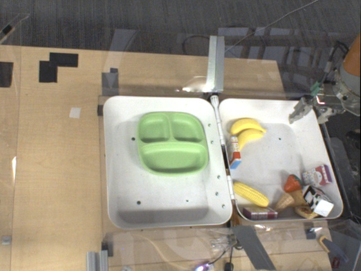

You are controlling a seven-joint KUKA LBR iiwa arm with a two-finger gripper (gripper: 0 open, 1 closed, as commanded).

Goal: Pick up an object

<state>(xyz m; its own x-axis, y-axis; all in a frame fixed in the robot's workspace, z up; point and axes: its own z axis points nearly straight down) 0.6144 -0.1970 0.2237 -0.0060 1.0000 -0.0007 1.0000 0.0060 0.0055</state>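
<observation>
Bins sit side by side on the bench, and the left bin (118,151) carries just one thing — a green divided plate (172,141), lying flat near its middle. Across the metal divider, the right bin (271,162) holds the clutter that the task draws from. A pair of bananas (247,131) lies toward the upper left of that bin, well apart from the rest. Below them, just beside the divider, is a small carton (234,156) in white, red and blue. Further down lies an ear of corn (251,193), with a dark flat packet (260,213) at the front wall. Toward the lower right corner things crowd together: an ice-cream cone (285,200), a red piece (293,182) touching it, a small pink-and-white carton (319,175), and a black-and-white box (317,201).

The gripper (307,107) hangs at the upper right edge of the right bin, well apart from every item, with nothing in it; I cannot tell how wide it stands.

By my reading the pick has not begun — this is the approach step. The next move calls for choosing a target; the bananas look easiest, being isolated, then travelling over them and descending squarely.
</observation>
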